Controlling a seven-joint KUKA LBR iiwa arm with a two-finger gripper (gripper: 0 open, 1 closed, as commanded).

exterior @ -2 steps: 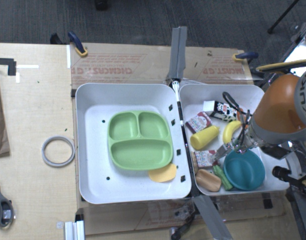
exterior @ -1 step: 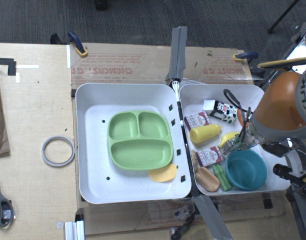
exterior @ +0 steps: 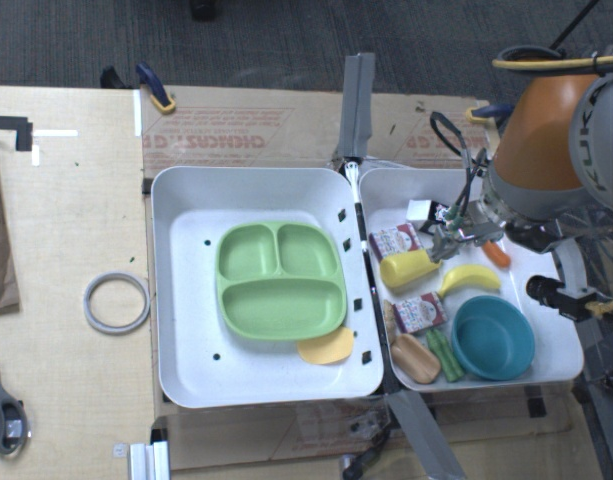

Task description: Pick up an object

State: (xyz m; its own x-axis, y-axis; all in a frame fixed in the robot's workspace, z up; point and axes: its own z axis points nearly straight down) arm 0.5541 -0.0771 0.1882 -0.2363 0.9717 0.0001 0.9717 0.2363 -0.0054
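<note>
My gripper hangs low over the back of the right bin, under the grey and orange arm. Just below and left of it lies a yellow block. A banana sits right below it, and a small orange piece lies to its right. A red and white snack box is at its left, with a second one nearer the front. A teal bowl, a brown bun and a green stick fill the bin's front.
The left bin holds a green divided plate and a flat yellow-orange piece at its front. On the bench to the left lie a grey ring and scissors. A blue clamp sits at the back.
</note>
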